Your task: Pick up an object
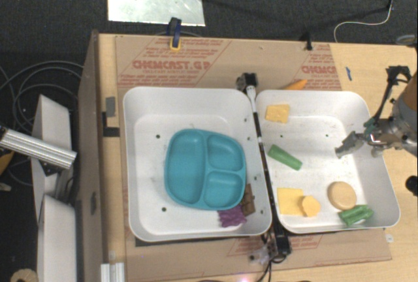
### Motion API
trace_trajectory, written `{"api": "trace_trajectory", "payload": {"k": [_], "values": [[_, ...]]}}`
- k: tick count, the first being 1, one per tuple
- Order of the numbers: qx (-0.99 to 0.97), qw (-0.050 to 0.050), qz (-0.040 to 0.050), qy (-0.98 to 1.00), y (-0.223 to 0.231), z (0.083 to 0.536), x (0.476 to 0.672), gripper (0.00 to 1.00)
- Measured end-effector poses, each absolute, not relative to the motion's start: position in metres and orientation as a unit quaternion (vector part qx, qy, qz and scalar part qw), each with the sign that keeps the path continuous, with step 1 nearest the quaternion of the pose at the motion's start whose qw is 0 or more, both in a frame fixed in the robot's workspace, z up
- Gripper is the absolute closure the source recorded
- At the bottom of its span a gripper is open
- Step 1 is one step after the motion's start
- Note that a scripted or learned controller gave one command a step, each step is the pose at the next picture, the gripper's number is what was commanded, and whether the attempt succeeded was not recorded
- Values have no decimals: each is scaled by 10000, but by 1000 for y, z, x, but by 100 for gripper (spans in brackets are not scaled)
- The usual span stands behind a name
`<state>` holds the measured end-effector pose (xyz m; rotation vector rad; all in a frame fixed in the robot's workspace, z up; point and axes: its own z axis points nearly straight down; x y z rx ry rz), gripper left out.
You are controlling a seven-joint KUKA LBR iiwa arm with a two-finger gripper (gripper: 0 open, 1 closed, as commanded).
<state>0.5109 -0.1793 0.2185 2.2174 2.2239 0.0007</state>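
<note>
Above the right bin's [382, 173] right rim, the gripper [349, 145] hovers over bare floor.

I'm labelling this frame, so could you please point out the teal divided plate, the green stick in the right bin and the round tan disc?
teal divided plate [189, 170], camera view, its large left compartment.
green stick [285, 157], camera view, mid-length.
round tan disc [341, 195], camera view, centre of its top face.

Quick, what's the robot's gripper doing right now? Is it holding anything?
Gripper: over the right bin, near its right wall, nothing seen in its grasp; open or closed cannot be told from this view.
</note>
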Motion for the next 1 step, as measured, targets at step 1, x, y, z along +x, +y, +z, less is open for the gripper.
{"api": "trace_trajectory", "payload": {"k": [1], "values": [[7079, -6, -8, 7063, -208, 173, 487, 0]]}}
